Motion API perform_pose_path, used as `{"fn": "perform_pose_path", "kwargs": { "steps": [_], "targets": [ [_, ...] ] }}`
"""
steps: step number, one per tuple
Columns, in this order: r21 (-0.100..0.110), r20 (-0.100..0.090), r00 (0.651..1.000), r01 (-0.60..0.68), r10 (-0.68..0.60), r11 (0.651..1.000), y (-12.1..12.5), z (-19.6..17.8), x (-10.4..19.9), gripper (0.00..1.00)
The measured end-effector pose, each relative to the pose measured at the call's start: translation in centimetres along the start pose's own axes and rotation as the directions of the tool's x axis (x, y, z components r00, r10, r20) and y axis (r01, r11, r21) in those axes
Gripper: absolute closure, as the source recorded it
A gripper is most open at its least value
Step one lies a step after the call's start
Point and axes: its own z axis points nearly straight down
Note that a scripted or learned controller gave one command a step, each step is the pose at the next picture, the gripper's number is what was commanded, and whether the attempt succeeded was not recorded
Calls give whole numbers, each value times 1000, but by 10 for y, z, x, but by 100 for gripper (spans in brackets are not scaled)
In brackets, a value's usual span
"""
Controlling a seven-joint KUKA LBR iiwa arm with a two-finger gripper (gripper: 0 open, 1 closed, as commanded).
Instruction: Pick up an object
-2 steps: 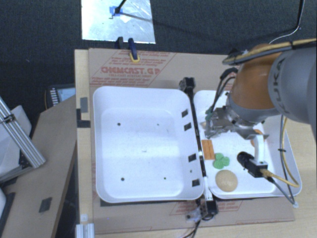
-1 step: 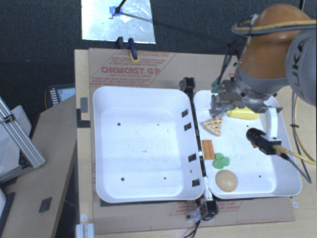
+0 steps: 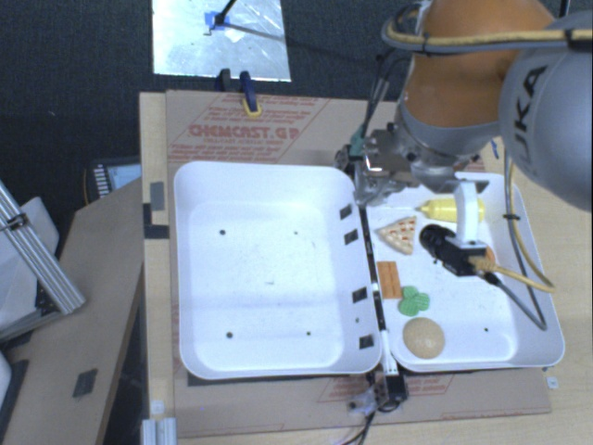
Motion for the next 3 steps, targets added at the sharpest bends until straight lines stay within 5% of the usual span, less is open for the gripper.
{"fn": "perform_pose_path", "kwargs": {
  "steps": [1, 2, 3],
  "targets": [
    [3, 0, 1000, -1, 1, 1000, -35, -25, 62, 100],
    [-10, 2, 1000, -18, 18, 1000, -57, -132, -27, 100],
    [2, 1, 1000, -2, 2, 1000, -61, -141, 36, 100]
  ]
}}
